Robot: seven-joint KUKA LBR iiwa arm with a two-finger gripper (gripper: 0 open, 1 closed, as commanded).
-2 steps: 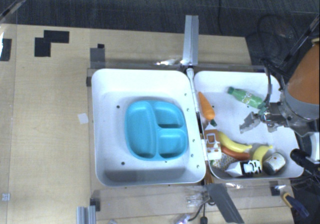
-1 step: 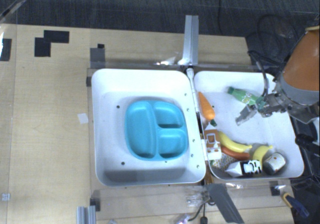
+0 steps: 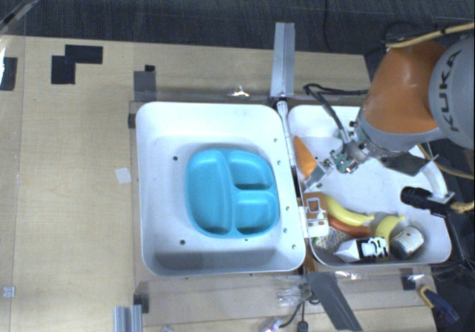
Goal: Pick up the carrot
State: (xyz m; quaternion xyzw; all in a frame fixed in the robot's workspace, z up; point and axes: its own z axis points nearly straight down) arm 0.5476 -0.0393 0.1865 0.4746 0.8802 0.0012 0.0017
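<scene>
Grey claw (image 3: 320, 171) (tilted) beside carrot (image 3: 303, 154)

Your arm (image 3: 415, 93) comes in from 3 o'clock, grey body with the orange band bulging large at upper right of the camera view. From that band the wrist slants down toward 8 o'clock, narrowing into a small cluttered metal and green head. Your gripper (image 3: 318, 168) sits at the end of it, tip pointing toward 8 o'clock, low and tilted rather than straight down. You can't read the fingertips here, too small and blurred. A black cable loops off the wrist toward 11 o'clock.
</scene>
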